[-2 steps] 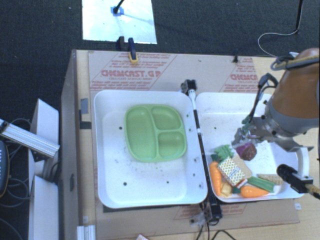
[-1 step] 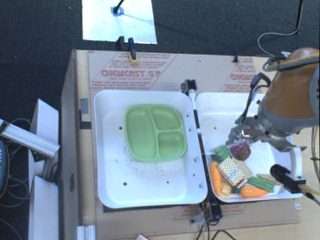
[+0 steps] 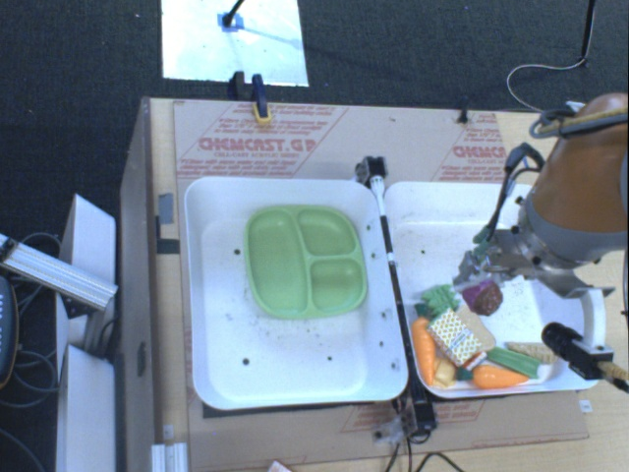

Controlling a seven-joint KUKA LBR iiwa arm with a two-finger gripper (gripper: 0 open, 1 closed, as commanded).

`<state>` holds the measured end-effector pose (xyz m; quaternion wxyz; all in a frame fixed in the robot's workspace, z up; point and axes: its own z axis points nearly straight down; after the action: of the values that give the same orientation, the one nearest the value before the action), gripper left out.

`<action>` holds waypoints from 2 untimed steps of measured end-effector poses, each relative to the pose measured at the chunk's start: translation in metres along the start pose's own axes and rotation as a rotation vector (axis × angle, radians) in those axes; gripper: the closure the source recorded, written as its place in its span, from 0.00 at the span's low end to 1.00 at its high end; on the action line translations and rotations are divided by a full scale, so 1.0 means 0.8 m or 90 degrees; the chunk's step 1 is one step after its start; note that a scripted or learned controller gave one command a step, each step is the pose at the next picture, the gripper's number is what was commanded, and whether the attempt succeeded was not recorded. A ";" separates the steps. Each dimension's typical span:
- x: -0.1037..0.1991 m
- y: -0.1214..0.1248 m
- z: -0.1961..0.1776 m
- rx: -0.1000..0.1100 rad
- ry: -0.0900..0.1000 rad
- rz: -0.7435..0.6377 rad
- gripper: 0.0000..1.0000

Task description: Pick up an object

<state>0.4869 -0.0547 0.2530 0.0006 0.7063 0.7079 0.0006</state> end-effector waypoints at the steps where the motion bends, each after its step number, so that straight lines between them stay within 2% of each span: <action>1: -0.007 0.000 -0.001 0.000 0.000 0.000 1.00; 2: -0.012 0.000 0.000 0.000 0.000 0.001 1.00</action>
<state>0.4868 -0.0641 0.2531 0.0007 0.7067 0.7075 0.0003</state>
